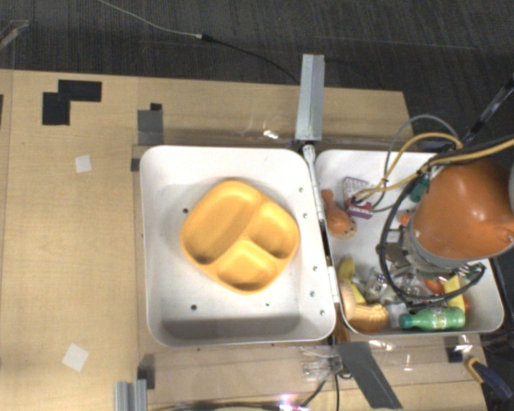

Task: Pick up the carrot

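Nowhere can I make out any readable writing. My pincer (409,279) hangs low in the right bin (494,311) under my orange band (463,208), cables crowding it; I cannot tell its state. A green bottle (432,319) lies just below it, a bread-like piece (365,315) beside. The carrot (331,212) lies near the bin's left wall, long axis running roughly top to bottom. A yellow divided dish (240,235) sits in the left bin (167,315).

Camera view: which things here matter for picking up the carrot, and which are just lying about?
Job in hand: orange piece under the arm, likely the carrot; right bin holding it.

Lying about: green bottle; tan roll; yellow divided plate; left bin.
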Controlling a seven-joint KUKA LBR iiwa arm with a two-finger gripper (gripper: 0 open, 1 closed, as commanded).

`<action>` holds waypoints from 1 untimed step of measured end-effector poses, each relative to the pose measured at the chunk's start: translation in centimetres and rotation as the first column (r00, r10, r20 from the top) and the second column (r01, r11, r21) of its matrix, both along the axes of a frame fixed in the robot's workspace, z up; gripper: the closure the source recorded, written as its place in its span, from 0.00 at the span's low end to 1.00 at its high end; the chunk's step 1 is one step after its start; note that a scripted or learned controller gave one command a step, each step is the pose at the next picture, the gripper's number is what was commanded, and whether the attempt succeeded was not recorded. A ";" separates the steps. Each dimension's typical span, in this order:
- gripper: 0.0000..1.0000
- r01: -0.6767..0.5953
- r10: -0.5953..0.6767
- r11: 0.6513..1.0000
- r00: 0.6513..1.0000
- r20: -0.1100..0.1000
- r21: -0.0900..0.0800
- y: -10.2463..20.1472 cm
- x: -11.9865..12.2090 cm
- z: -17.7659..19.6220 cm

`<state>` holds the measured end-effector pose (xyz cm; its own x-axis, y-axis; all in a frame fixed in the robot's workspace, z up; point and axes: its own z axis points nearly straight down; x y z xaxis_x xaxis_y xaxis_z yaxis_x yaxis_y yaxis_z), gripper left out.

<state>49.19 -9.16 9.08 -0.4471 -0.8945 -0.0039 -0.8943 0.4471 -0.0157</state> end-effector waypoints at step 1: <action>1.00 -0.099 0.099 0.995 0.995 -0.001 -0.004 -7.4 1.9 10.9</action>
